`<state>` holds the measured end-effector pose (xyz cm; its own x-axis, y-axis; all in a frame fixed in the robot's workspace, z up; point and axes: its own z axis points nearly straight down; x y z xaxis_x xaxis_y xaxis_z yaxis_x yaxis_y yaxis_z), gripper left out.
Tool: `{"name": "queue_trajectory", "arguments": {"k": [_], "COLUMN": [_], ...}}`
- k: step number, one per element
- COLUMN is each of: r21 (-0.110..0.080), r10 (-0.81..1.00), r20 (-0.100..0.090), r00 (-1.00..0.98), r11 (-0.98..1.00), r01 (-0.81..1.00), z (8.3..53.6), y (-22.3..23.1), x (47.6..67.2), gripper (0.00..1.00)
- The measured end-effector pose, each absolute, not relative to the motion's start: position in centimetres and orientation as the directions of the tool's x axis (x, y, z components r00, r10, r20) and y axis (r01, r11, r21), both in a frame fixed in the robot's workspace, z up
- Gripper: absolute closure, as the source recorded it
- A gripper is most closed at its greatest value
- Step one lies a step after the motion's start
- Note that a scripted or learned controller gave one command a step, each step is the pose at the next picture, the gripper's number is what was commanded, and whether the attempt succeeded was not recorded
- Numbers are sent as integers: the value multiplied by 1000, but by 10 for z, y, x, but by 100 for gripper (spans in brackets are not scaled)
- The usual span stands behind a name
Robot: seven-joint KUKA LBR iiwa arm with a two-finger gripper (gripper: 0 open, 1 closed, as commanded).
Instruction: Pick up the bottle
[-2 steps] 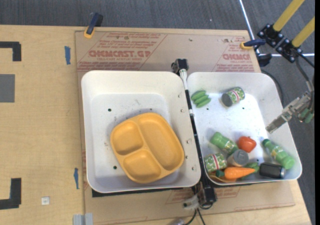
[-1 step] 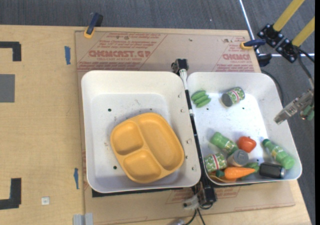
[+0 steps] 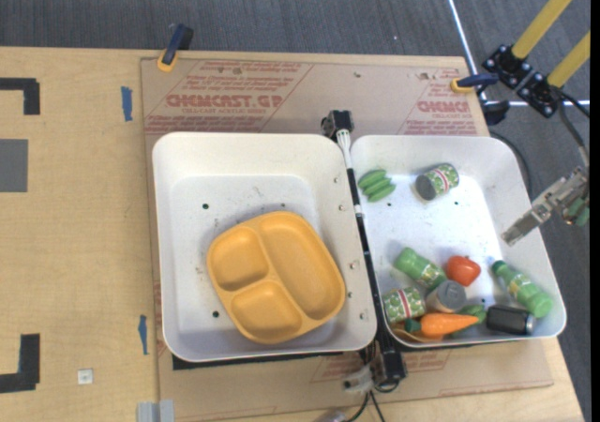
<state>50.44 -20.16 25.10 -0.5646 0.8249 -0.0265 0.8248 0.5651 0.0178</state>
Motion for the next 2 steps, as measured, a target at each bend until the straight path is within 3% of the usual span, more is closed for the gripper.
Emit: {"name": "queue_trajectory", "arguments": {"k": [1, 2], "r21": [21, 21], "r10": [825, 825], "r20": [-31, -31], "r00": [-565, -565], "r11": [565, 565], "r01": [825, 825], "z": [262, 261], "y": [-202, -202], "x": [506, 506], "gripper": [100, 0]}}
